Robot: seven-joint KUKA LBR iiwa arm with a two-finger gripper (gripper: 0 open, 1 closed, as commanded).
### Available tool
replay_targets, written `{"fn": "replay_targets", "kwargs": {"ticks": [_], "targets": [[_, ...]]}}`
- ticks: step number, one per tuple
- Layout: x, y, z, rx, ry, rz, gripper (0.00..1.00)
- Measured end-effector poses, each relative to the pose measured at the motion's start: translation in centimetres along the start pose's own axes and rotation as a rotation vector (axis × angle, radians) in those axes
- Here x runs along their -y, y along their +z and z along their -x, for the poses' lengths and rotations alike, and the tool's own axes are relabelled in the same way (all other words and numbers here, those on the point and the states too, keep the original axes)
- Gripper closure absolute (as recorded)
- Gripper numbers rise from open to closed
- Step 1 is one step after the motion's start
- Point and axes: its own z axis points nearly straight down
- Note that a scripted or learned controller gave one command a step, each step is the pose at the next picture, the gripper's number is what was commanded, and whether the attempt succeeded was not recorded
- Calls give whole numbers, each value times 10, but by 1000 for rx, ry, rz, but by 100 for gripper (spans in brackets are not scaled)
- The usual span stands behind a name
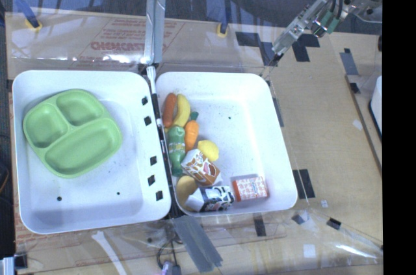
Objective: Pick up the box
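At the near edge of the right bin (276, 130) lies a small red-orange box (249, 188), flat on the floor, just right of a dark-and-white carton (215, 198). Behind these, along the bin's left wall, toy foods crowd together: a patterned pouch (199, 167), a lemon (208, 150), a carrot (191, 134), a green vegetable (176, 140), a banana (182, 109) and a sausage-like piece (169, 110). The left bin (39, 212) holds a green divided plate (71, 132). Farther right, above the bench (325, 137) beyond the right bin's far corner, the claw (275, 56) hangs well apart from the box; whether it is wide or narrow I cannot tell.
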Motion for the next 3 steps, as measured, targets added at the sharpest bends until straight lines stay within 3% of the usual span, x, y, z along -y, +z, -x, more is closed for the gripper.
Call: {"fn": "replay_targets", "kwargs": {"ticks": [1,2,3], "targets": [[21,38,67,1,-299,0,100],[11,1,75,1,-497,0,100],[10,1,73,-2,-780,0,100]]}}
